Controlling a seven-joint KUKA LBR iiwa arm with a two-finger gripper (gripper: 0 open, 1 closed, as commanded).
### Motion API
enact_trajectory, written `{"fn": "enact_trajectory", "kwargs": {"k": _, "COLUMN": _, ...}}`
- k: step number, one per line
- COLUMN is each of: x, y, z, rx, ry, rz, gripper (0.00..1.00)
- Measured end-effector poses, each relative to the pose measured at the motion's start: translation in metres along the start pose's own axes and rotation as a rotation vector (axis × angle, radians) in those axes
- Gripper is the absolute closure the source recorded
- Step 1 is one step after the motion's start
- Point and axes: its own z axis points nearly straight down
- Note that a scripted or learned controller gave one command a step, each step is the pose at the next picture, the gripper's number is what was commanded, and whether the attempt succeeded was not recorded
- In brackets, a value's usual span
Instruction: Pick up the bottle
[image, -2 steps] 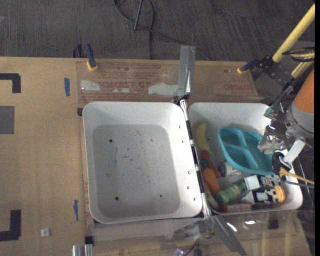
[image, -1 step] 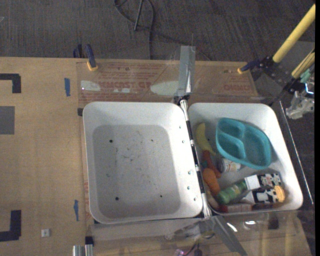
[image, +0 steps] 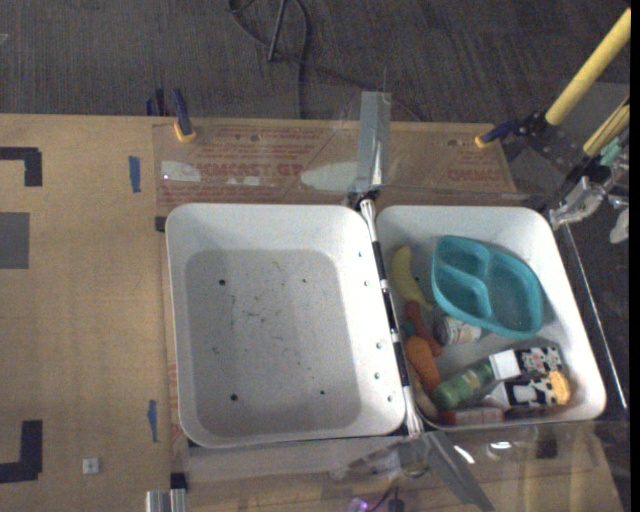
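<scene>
A green bottle (image: 464, 385) lies on its side near the front of the right bin (image: 580, 300), its pale cap end pointing right toward a cow-patterned carton (image: 538, 362). An orange carrot-like toy (image: 422, 362) touches the bottle's left end. Nothing grips the bottle.
In the right bin a teal divided plate (image: 487, 285) rests tilted over a small jar (image: 457, 330), with a yellow banana (image: 405, 275) by the left wall. The left bin (image: 180, 300) stands beside it. Clamps and a yellow handle (image: 590, 65) sit at the back right.
</scene>
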Motion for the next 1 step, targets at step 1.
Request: {"fn": "enact_trajectory", "kwargs": {"k": 1, "x": -0.0133, "y": -0.0411, "z": 0.0681, "rx": 0.003, "ry": 0.002, "rz": -0.146, "gripper": 0.00}}
